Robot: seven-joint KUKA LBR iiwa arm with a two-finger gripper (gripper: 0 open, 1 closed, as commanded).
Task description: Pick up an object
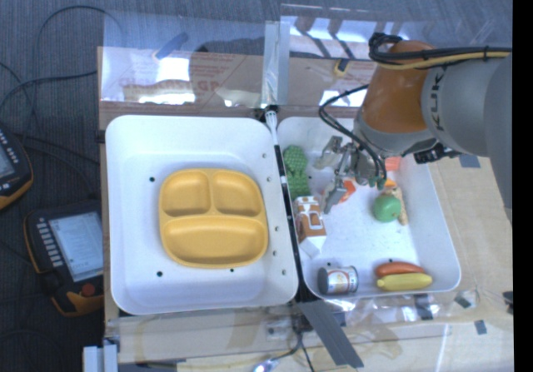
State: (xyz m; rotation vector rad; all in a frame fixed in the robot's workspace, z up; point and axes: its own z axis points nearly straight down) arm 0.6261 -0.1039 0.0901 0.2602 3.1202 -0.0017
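— Where the arm (433,104) comes in from the right, what does the gripper (346,175) do?
— It hangs low over the right bin (445,237), near its back left part. Its fingers (333,194) look spread, with nothing between them.
— What lies around it?
— A green ribbed thing (295,162) sits just to its left by the wall. An orange-and-white box (309,217) lies below that. A green ball (386,208) rests just right of the gripper, apart from it.
— And at the front?
— A can (339,280) lies on its side, and beside it a red and yellow toy (403,275).
— The left bin (133,220)?
— It holds a yellow tray (214,216) with three compartments.
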